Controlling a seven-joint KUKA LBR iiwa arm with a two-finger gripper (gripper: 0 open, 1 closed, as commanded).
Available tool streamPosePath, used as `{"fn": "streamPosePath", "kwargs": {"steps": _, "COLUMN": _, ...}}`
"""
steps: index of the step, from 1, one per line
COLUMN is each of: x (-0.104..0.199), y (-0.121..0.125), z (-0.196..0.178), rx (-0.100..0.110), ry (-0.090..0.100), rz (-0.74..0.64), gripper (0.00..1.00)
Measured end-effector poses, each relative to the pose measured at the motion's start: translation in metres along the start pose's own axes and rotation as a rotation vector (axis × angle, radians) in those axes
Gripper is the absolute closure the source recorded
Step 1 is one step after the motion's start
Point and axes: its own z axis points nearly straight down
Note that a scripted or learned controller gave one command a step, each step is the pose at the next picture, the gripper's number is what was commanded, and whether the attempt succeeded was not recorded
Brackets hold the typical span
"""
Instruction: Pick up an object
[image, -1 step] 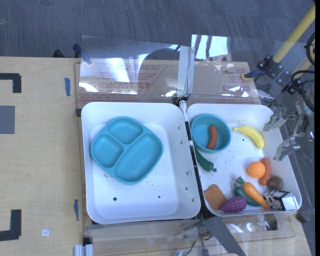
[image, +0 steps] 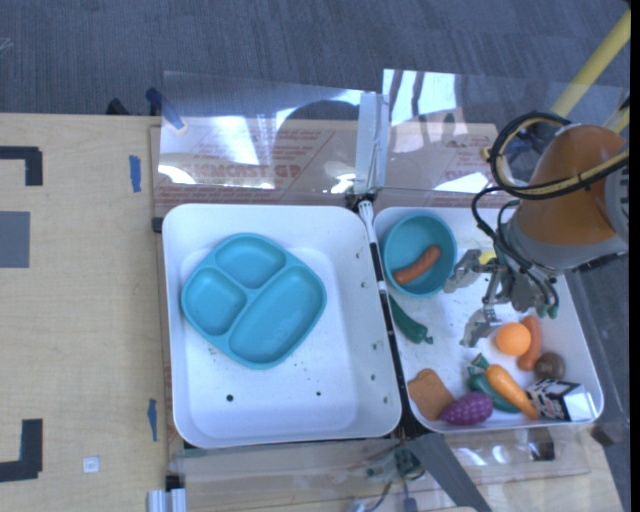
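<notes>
My gripper (image: 471, 300) hangs over the right bin (image: 585, 352), just right of a blue bowl (image: 398, 247) that holds an orange sausage (image: 417, 265). Its fingers (image: 463, 270) look spread apart, with only the white bin floor between them. An orange ball (image: 514, 339) lies close to the lower finger's right. A green bean pod (image: 408, 321) lies to the gripper's left. Along the bin's near side lie a carrot (image: 506, 385), purple grapes (image: 465, 408) and a tan biscuit (image: 430, 392).
The left bin (image: 200, 400) holds a blue divided plate (image: 253, 298). A brown ball (image: 548, 365) and a black-and-white packet (image: 560, 401) sit at the right bin's near right corner. A clear wall stands behind both bins, and a divider rim (image: 378, 290) runs between them.
</notes>
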Motion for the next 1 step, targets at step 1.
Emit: {"fn": "streamPosePath", "kwargs": {"steps": 1, "x": -0.0872, "y": 0.022, "z": 0.0202, "rx": 0.005, "ry": 0.014, "rz": -0.088, "gripper": 0.0}}
